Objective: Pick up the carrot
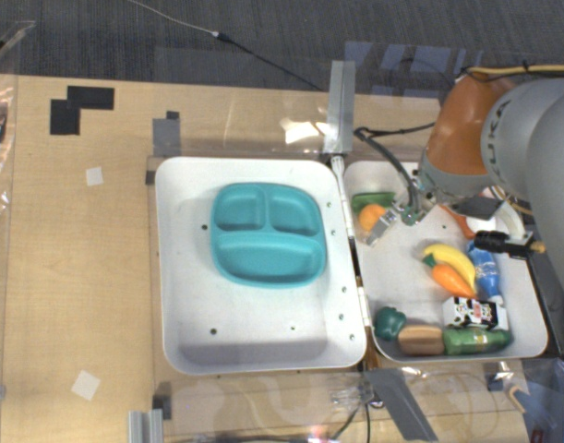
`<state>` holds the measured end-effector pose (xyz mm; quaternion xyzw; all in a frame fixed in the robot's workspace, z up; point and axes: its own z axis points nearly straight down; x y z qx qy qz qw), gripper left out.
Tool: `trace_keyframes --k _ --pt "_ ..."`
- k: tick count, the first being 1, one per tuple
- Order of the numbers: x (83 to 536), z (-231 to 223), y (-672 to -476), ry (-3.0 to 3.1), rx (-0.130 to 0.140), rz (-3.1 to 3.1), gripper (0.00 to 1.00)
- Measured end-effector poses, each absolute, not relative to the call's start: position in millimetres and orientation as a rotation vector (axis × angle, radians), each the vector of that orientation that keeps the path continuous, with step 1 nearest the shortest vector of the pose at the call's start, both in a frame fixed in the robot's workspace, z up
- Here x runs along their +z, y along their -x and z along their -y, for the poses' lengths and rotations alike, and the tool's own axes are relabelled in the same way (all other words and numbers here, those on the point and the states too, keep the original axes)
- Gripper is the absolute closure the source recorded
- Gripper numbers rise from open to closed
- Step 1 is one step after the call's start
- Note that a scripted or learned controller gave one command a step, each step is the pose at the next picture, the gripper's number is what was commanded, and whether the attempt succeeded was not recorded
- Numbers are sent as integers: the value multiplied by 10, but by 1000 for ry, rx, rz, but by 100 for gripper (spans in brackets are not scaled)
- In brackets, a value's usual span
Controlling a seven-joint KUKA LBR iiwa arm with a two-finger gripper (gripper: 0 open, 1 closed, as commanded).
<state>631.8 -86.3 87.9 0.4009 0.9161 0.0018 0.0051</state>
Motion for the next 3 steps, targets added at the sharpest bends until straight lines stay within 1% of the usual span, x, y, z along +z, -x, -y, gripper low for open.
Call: trace_keyframes --k 1,2,3 --pt "872 969 -6430 -1716 6 -2622 0" --pt "1022 955 -6462 -1697 11 -2624 100" --pt "1917 45 -6724 -1625 17 -2673 100"
